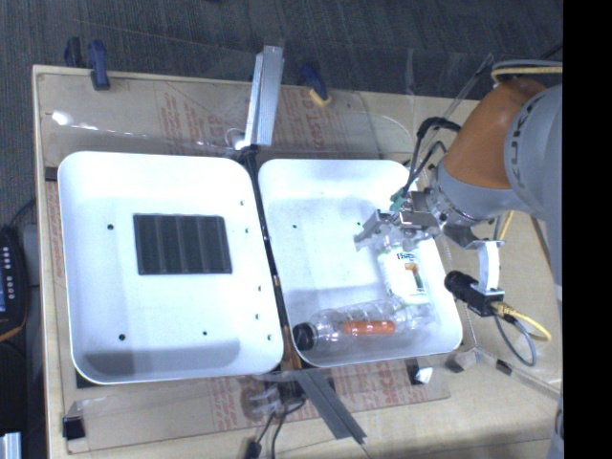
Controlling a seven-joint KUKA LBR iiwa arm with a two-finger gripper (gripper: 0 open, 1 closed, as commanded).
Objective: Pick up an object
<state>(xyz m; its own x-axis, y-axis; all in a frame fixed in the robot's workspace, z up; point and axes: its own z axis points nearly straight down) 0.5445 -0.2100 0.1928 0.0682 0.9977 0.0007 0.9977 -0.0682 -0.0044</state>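
Clear plastic bottle with white label and orange marking (405, 277) lies in the right-hand white bin (316, 208), directly below the end effector (394, 224) and apparently just touching its tip. Whether the end effector is wide or narrow cannot be told. A second clear plastic bottle with black cap and orange contents (359, 327) lies further below, along the bin's near wall. Judged step: descent onto the labelled bottle, grasp unconfirmed. Next move calls for closing squarely across the bottle's body, then a straight lift.
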